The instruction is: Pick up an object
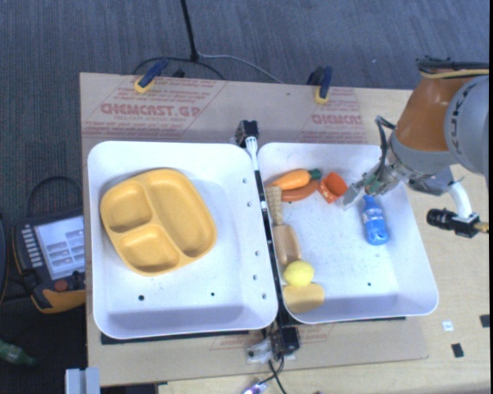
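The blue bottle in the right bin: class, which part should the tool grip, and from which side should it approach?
Grip the blue bottle across its body, coming straight down from above. It lies flat on the right bin's floor, long axis running top to bottom in the camera view, with bare floor to its left and right for the fingers. The tool sits just beyond its upper end.

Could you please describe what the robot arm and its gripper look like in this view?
The arm is grey and rounded, with a broad orange band above the wrist. A thin dark cable runs beside it. The gripper is small, metallic grey and slender.
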Available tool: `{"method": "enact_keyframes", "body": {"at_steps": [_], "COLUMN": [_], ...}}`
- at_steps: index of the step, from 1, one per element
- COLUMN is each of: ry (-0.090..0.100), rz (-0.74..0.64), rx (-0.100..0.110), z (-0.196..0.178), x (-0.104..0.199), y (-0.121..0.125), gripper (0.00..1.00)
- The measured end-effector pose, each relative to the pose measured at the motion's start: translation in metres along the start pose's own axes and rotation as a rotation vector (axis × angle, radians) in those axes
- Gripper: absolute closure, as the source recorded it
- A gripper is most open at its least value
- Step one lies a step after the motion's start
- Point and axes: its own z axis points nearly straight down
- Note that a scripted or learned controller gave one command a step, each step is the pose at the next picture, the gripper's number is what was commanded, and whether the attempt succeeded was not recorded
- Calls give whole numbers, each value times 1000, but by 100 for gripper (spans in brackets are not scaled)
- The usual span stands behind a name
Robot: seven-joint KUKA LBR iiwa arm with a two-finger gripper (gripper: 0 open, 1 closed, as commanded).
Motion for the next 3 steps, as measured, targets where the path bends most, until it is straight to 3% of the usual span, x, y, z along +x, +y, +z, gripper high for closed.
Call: {"method": "enact_keyframes", "body": {"at_steps": [1, 2, 3], "ry": [3, 1, 2], "rz": [-344, -313, -312], "rx": [0, -2, 0], "z": [-34, -78, -77], "x": [60, 87, 86], "y": [10, 56, 55], "gripper": [100, 100, 0]}}
